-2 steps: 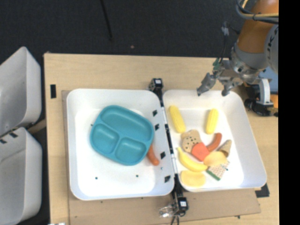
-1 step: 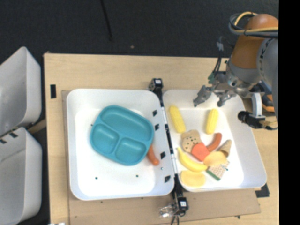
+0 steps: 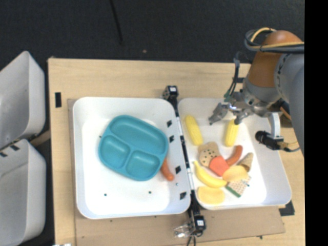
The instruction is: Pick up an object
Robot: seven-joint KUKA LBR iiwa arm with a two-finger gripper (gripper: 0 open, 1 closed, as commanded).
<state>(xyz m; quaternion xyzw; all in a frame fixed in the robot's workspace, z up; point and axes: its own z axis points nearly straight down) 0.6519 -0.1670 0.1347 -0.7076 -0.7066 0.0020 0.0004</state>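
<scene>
My gripper (image 3: 224,118) hangs over the back of the right bin (image 3: 271,188), open, with nothing between its fingers. One fingertip (image 3: 238,120) is just above the top end of a yellow corn piece (image 3: 231,134). A second yellow corn cob (image 3: 193,129) lies to the left by the bin's divider. Nearer the front sit a brown cookie (image 3: 207,153), a red block (image 3: 219,165), a red sausage (image 3: 234,154), a banana (image 3: 206,176) and a pale yellow round piece (image 3: 211,194).
The left bin (image 3: 87,188) holds a blue divided plate (image 3: 134,147) and an orange carrot-like piece (image 3: 167,171) at its right wall. A cone-shaped piece (image 3: 246,161) and an orange slice (image 3: 236,173) crowd the right bin's front.
</scene>
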